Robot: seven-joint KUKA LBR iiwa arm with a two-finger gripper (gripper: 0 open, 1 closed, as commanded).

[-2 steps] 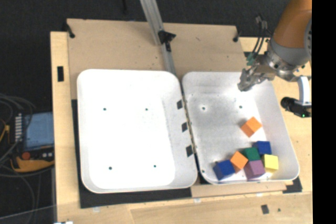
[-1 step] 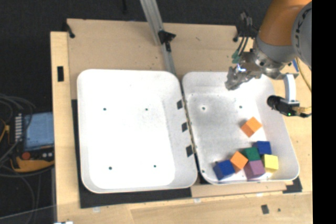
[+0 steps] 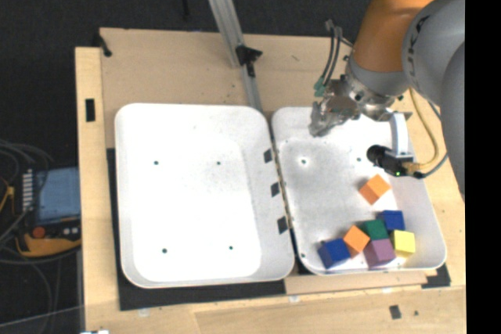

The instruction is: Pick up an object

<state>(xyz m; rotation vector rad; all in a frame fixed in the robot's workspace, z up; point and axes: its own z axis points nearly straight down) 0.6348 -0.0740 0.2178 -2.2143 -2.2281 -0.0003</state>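
Note:
My gripper [image 3: 320, 123] hangs over the far left part of the right bin [image 3: 329, 172], below the orange band of the arm. Nothing shows between its fingers. An orange cube [image 3: 375, 188] lies alone toward the bin's right side, well to the right of and nearer than the gripper. A cluster of cubes sits in the bin's near right corner: blue [image 3: 334, 252], orange [image 3: 357, 238], green [image 3: 376, 230], a second blue [image 3: 393, 220], purple [image 3: 380, 252] and yellow [image 3: 404, 242].
The left bin [image 3: 192, 192] lies beside the right one, joined by black clips along the shared rim. A slanted metal pole [image 3: 227, 19] rises behind the bins. A black cable fitting [image 3: 389, 160] hangs off the wrist over the right bin.

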